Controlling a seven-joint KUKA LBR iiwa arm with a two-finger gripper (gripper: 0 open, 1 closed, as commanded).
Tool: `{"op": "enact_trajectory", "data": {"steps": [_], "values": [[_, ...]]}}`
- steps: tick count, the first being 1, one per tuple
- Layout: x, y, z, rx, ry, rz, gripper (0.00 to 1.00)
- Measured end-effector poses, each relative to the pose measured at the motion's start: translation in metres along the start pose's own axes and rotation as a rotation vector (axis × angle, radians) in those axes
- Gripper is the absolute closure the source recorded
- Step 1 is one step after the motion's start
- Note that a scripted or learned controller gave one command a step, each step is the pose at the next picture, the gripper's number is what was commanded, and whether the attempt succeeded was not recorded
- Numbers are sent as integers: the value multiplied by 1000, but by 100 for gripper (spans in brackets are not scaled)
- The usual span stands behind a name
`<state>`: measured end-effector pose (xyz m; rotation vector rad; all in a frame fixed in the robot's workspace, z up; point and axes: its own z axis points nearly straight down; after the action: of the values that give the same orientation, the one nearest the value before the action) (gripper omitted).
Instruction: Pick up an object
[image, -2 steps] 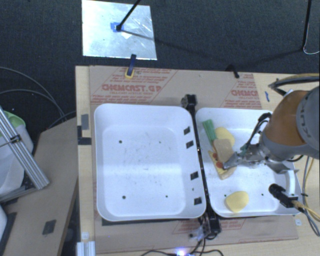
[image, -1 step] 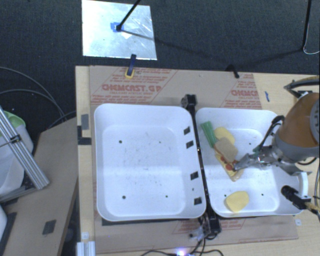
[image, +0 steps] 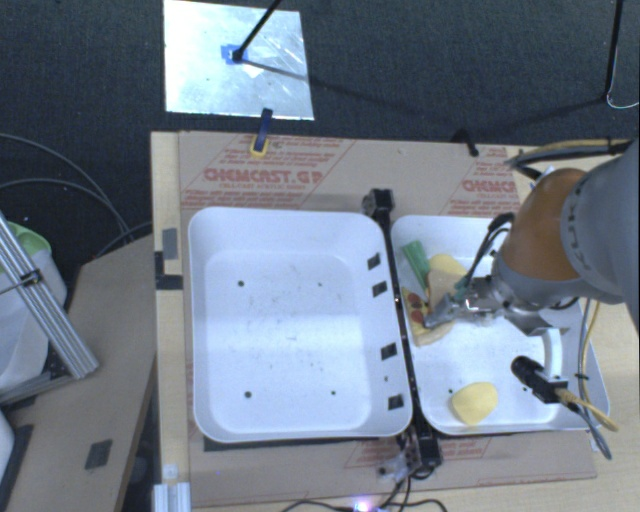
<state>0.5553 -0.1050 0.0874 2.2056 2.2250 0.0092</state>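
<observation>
A single fixed camera hangs high above the bench (image: 330, 165) and looks down at a slant, far enough off to take in both white bins whole with dark floor beyond them. The left bin (image: 215, 400) sits near the middle of the frame and the right bin (image: 500, 420) toward the right side, so the camera faces the pair slightly off-centre. The far edge of the bench lies toward the top of the frame, the near edge toward the bottom. The arm (image: 575, 235) comes in from the right, its bulk cut off by the frame edge. There is no second view, so nothing is shared between views.
</observation>
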Motion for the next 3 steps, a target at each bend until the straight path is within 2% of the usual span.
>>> {"op": "enact_trajectory", "data": {"steps": [1, 2, 3], "values": [[71, -58, -103, 3, 6, -2, 0], [80, -44, -196, -3, 2, 2, 0], [109, -63, -104, 17, 4, 6, 0]]}}
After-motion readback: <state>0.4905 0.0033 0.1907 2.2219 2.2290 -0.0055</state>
